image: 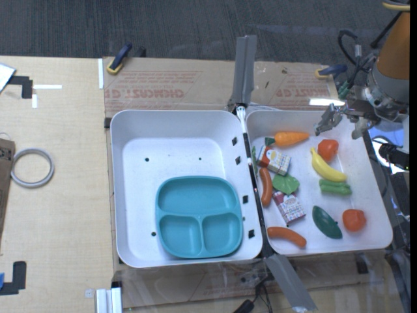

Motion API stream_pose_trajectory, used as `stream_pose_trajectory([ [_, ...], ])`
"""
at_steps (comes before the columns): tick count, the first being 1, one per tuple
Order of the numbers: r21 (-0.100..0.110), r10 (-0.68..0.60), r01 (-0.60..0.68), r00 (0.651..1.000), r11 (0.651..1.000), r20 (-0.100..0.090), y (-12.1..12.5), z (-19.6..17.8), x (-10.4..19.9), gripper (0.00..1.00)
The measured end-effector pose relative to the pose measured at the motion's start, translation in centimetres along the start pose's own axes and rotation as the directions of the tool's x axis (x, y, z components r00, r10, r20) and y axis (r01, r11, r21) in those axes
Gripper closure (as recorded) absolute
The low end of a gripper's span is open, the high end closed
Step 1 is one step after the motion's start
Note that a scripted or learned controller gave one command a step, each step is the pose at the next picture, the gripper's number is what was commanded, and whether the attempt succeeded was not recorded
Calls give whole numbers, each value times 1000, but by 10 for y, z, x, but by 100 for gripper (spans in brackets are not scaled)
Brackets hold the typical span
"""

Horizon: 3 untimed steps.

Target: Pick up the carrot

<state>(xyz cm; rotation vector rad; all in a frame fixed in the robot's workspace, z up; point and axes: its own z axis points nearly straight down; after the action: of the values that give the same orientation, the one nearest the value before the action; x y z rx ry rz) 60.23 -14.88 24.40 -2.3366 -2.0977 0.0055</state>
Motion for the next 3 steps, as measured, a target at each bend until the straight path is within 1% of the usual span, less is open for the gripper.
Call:
stream_pose_trajectory([
  [1, 1, -14, 14, 1000, 1000, 0, 34, 53, -5, 0],
  [2, -1, -104, 104, 995, 995, 0, 57, 61, 1, 0],
  [3, -1, -201, 201, 980, 980, 0, 58, 64, -7, 0],
])
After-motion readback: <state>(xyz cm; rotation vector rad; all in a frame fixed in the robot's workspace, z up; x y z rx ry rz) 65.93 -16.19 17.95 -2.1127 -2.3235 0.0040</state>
